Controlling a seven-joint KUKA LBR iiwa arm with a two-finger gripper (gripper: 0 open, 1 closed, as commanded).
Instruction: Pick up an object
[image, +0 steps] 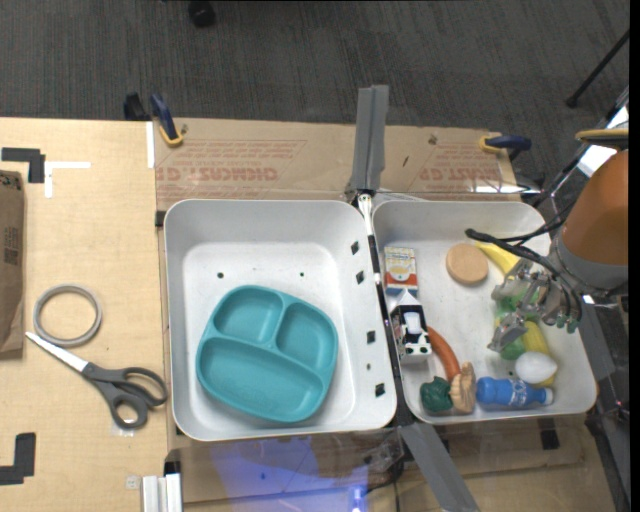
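At the right bin's right side, the hand (520, 318), whose grip I cannot tell, hangs directly above the yellow plastic banana (512, 270), which runs diagonally toward lower right.

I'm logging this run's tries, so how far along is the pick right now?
Done: the arm has reached the right bin, and the claw is low among the toys, near the yellow banana and white egg. In hand: nothing visibly between its fingers. Left: closing on a toy and lifting it. The teal tray sits in the left bin.
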